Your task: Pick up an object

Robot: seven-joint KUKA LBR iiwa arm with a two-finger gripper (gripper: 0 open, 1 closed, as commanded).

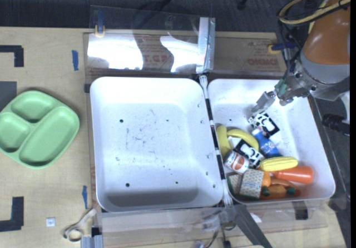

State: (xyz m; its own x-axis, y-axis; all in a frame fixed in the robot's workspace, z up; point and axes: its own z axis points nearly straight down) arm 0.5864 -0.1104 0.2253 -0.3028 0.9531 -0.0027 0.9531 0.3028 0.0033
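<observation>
The right bin (233, 94) holds a pile of small objects at its front. Among them are a yellow banana (229, 134), a black-and-white patterned item (248, 149), a blue bottle (269, 144), a yellow corn cob (278, 163), an orange carrot (293, 174), a red-and-white can (236, 162) and a tan box (251, 183). My gripper (259, 109) hangs over the middle of this bin, tilted down to the left. It sits just above a second black-and-white item (266, 124). I cannot see any object held in it.
The left bin (103, 88) sits beside the right one, sharing a middle rim. A green divided plate (36, 127) lies on the bench at far left. A clear plastic panel (150, 41) stands behind the bins. The arm's orange band (331, 38) and cables are at upper right.
</observation>
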